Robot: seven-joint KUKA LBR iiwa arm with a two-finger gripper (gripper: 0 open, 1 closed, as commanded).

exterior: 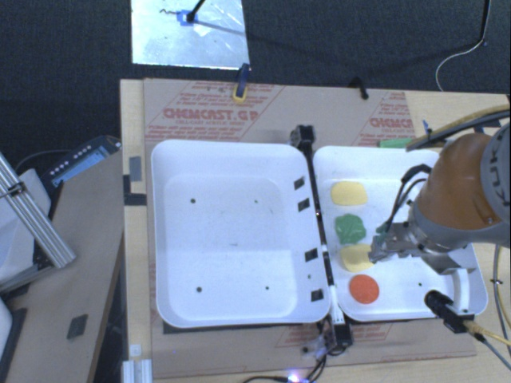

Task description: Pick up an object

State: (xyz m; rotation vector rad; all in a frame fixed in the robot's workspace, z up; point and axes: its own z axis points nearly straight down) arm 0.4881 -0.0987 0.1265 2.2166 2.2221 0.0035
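Right white bin (399,166) holds a yellow piece (356,257) touching the claw (380,244), grip state unclear.

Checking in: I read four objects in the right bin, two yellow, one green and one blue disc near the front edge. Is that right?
Not quite. The disc near the front edge is orange-red, not blue. The camera view shows the rest as you say: four objects in the right bin, two yellow pieces and a green one between them.
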